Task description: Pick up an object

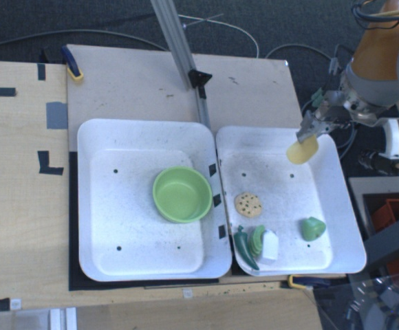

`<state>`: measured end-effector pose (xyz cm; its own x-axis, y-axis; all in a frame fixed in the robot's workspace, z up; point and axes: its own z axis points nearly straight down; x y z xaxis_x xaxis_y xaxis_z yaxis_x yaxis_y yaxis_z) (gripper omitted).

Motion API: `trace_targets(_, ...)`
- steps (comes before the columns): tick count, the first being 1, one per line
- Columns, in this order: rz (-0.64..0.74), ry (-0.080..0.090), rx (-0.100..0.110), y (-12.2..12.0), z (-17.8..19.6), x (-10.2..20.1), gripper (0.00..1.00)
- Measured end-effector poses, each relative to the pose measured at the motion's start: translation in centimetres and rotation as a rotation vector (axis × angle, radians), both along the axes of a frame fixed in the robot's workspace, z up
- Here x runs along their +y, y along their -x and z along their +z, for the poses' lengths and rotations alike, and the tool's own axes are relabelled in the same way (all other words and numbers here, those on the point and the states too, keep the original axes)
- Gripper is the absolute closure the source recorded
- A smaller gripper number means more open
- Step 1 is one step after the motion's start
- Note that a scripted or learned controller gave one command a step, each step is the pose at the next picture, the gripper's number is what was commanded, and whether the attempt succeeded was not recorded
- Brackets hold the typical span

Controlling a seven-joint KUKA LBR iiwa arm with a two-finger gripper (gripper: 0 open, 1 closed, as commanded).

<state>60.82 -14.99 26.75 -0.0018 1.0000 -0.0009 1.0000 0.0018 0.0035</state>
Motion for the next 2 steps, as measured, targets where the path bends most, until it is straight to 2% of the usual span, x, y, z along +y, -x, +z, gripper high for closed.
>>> trace_targets(1, 0.003, -0.002, 0.007, 1.3, -1.6, 4.6, 1.00)
trace_targets(2, 0.004, -0.002, 0.006, 2.0, -1.3, 9.7, 1.00)
